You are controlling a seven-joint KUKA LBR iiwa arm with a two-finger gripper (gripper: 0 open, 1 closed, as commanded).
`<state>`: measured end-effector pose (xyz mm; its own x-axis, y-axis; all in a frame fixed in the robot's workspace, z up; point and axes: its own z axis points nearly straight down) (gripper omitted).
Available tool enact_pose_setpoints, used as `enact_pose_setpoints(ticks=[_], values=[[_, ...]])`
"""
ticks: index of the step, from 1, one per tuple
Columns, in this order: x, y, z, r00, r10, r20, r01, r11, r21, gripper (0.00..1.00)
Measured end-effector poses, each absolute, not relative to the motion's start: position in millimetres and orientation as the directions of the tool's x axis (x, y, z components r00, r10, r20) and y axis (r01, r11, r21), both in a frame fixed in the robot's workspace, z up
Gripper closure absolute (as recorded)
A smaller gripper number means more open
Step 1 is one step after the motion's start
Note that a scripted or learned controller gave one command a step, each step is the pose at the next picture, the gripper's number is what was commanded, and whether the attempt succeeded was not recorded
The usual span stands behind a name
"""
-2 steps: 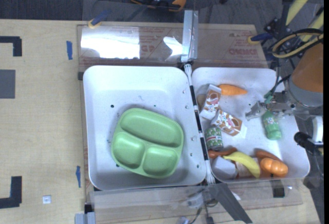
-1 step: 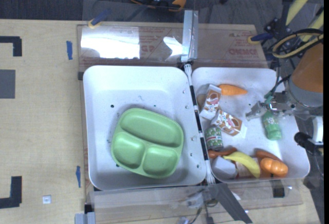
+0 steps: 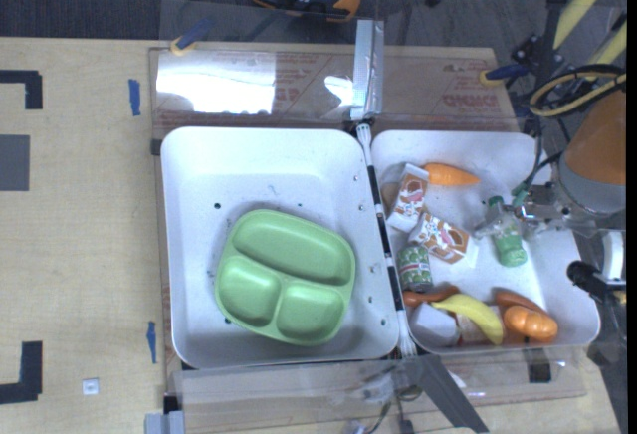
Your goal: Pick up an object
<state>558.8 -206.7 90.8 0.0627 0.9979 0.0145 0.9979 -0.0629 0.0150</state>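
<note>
- Gripper [image 3: 506, 215] hangs low over the right bin [image 3: 518, 151], near its middle toward the right wall, with the grey arm [image 3: 595, 158] and its orange band reaching in from the right edge.
- Whether the pincer is spread or closed cannot be told from this slanted view, and nothing can be made out clamped in it.
- Small green bottle [image 3: 511, 249] lies just below the gripper's tip, close to it or touching; which of the two is unclear.
- Orange carrot [image 3: 450, 175] rests near the far wall of the right bin, apart from the gripper.
- White carton [image 3: 409, 199] with red print lies beside the divider between the bins, and a red-and-white packet [image 3: 444, 238] sits just below it.
- Green can [image 3: 415, 266] stands below the carton, next to the divider.
- Yellow banana [image 3: 472, 314] lies along the near side of the right bin, with an orange toy vegetable [image 3: 530, 321] at its right.
- Green divided plate [image 3: 287, 274] with three compartments sits alone in the left bin [image 3: 199, 173], slightly toward its near side.
</note>
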Motion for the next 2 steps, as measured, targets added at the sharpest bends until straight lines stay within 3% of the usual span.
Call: enact_pose_setpoints(ticks=[1, 2], values=[[621.6, -204, 93, -0.092, 0.996, 0.003, 0.996, 0.092, 0.005, 0.00], [622.6, -204, 104, -0.094, 0.996, -0.001, 0.995, 0.094, 0.008, 1.00]])
